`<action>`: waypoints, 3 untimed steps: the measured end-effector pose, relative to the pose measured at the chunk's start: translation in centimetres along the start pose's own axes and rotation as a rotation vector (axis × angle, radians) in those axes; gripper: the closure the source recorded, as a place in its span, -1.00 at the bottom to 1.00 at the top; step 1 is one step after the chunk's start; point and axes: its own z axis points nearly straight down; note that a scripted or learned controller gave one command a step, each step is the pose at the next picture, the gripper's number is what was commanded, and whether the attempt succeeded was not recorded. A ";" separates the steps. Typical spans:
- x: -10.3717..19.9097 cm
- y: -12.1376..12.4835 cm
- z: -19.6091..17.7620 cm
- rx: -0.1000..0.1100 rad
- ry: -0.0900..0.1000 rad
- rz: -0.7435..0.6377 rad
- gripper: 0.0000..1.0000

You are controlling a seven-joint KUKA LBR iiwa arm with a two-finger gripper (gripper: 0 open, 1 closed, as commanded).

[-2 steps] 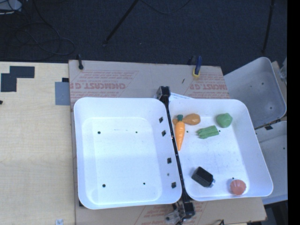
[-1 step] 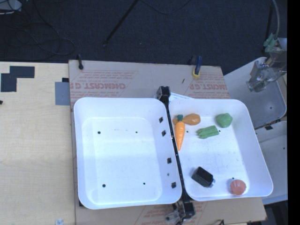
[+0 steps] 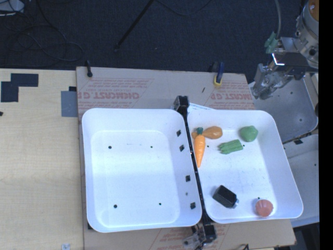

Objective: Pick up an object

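From my remote seat I see a pale wooden tabletop [image 3: 36,155] at far left, with a sheet of brown printed cardboard [image 3: 140,90] laid over its middle. On the cardboard sit two shallow white plastic bins side by side. The left bin [image 3: 88,139] shows a bare floor with a few small dark dots.

The right bin [image 3: 283,155] holds everything. Just beside the dividing wall lies a long orange toy carrot [image 3: 199,149], tip pointing toward me. Touching its top end is a rounded orange-tan toy [image 3: 213,133]. Next comes a ridged green oblong piece [image 3: 230,147], then a round green lump [image 3: 249,133] near the far corner. Lower down rests a small black block [image 3: 225,196], and near the front right corner a pinkish-red ball [image 3: 264,208].

At upper right the grey arm hangs above and behind the right bin, well apart from every object, its upper part cut off by the frame edge. Its pincer [image 3: 264,86] is a blur of metal; I cannot tell its state.
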 end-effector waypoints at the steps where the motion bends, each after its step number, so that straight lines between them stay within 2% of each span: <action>1: 5.3 -2.8 1.9 0.003 0.000 0.000 1.00; 2: 13.1 -3.7 0.2 0.000 0.000 -0.003 1.00; 3: 19.6 -5.4 1.6 0.004 -0.002 0.000 1.00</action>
